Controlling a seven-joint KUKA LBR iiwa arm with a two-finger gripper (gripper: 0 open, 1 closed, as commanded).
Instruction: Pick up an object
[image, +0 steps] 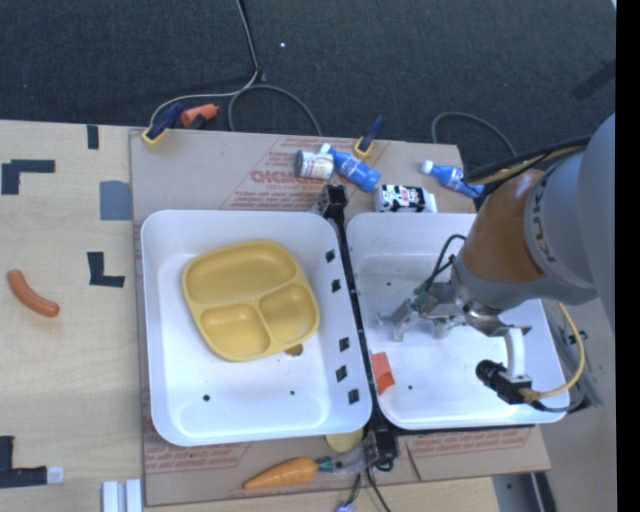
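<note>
A yellow three-section plate (250, 297) lies tilted in the left white bin (165, 400). A small dark bit (293, 350) peeks out from under its lower edge. In the right bin (440, 410), a small orange-red piece (382, 373) rests near the left wall. My gripper (405, 318) hangs low over the floor of the right bin, up and to the right of the orange-red piece and apart from it. I see nothing held in it. The grey arm with its orange band (500, 240) covers the right part of that bin.
On the cardboard behind the bins lie a white bottle (315, 163), a blue bottle (357, 170), a black-and-white item (405, 198) and another blue bottle (450, 178). A carrot (280, 473) lies in front of the bins. A sausage (33, 293) sits far left.
</note>
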